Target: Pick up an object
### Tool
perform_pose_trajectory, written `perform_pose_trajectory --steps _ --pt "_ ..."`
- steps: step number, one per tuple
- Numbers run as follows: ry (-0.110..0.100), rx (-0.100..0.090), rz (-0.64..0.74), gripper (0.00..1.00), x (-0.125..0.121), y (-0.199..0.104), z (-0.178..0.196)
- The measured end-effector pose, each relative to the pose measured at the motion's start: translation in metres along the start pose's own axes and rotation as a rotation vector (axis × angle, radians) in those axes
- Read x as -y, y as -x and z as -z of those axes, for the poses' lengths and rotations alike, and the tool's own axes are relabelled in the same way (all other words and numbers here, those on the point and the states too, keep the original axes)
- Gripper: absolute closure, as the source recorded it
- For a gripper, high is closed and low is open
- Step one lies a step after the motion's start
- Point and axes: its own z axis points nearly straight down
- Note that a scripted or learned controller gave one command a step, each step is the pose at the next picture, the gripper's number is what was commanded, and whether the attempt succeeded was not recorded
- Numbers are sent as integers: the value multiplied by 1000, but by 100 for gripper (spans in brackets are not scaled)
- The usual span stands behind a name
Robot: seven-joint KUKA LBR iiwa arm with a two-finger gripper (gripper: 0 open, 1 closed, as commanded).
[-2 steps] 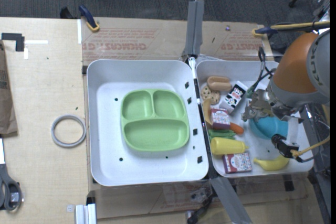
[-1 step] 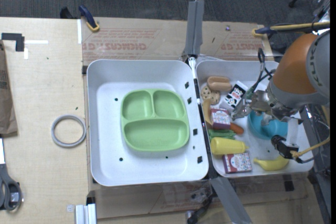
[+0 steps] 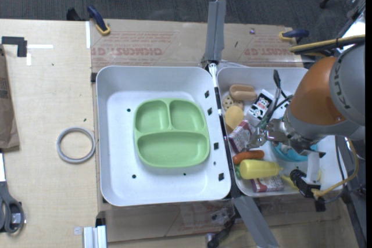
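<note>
Camera view, arm: the grey arm with its orange band (image 3: 317,96) reaches in from the right, over the right bin (image 3: 343,174).
Claw: the gripper (image 3: 260,137) is low among the toys in the right bin; I cannot tell how wide it is or if it has anything.
Toys: hot dog (image 3: 242,92), yellow toy (image 3: 258,168) and red pepper (image 3: 249,155) lie close together there.
Left bin (image 3: 110,142): a green plate (image 3: 171,132) with three parts.
Bench: a grey ring (image 3: 76,144) lies left of the bins.

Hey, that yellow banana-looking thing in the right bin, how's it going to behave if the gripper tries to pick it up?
The yellow toy looks smooth and rounded, so it may slip between fingers or roll if nudged. It seems a hollow plastic piece, probably light and stiff. It lies packed against a red carrot-like toy and a packet, so a push would likely shift those too.
</note>
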Motion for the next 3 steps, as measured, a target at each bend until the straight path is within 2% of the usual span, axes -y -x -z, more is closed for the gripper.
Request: perform_pose_trajectory --steps 1,2,3 --pt "2 2 -24 0 -47 35 1" --pt "-3 -11 -69 0 -30 82 0" --pt "1 -30 -53 100 -35 67 13"
